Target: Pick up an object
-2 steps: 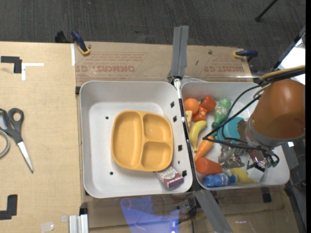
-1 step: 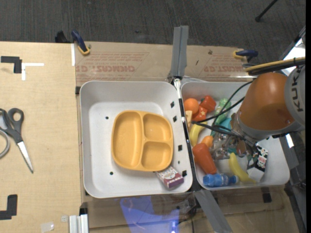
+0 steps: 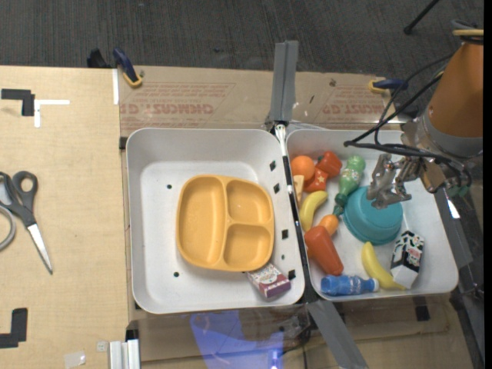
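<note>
The claw (image 3: 387, 187) is hanging over the right bin (image 3: 442, 229), right above the teal bowl (image 3: 373, 217). Its fingers are spread open with nothing between them. Around the bowl, a carrot (image 3: 324, 250), two bananas (image 3: 311, 207), a blue bottle (image 3: 347, 285) and a little milk carton (image 3: 407, 258) are lying close together. In the left bin (image 3: 146, 206), a yellow plate (image 3: 225, 223) is sitting in the middle, with a small purple box (image 3: 269, 282) touching its lower edge. Scissors (image 3: 27, 214) are lying on the desk (image 3: 61, 283).
</note>
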Tool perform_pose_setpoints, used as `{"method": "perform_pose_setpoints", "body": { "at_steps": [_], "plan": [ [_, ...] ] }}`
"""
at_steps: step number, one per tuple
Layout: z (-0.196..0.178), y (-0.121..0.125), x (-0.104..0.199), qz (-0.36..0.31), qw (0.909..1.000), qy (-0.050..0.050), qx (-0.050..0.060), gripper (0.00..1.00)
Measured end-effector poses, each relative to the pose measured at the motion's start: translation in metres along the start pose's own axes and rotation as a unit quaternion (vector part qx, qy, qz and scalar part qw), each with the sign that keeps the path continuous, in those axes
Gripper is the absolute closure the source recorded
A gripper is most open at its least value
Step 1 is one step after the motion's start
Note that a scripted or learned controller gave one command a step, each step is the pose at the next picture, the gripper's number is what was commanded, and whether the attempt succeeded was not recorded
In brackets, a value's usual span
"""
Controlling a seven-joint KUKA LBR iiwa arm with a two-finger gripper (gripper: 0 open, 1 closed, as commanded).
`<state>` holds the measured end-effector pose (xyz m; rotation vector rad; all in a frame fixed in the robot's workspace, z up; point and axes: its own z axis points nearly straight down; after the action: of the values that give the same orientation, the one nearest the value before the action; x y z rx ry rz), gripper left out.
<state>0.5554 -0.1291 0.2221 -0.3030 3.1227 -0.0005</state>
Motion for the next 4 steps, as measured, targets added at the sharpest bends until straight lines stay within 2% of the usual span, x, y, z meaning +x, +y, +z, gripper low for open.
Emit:
{"method": "perform_pose_setpoints", "body": {
  "at_steps": [1,2,3,4],
  "plan": [
    [0.091,-0.045,0.008,-0.134,0.9908,-0.013,0.009,1.0],
    [0.093,-0.045,0.01,-0.134,0.9909,-0.012,0.008,0.0],
    [0.107,-0.019,0.055,-0.092,0.9952,-0.028,0.016,0.0],
    [0.108,0.024,0.037,-0.077,0.9966,-0.024,0.014,0.0]
  ]
}}
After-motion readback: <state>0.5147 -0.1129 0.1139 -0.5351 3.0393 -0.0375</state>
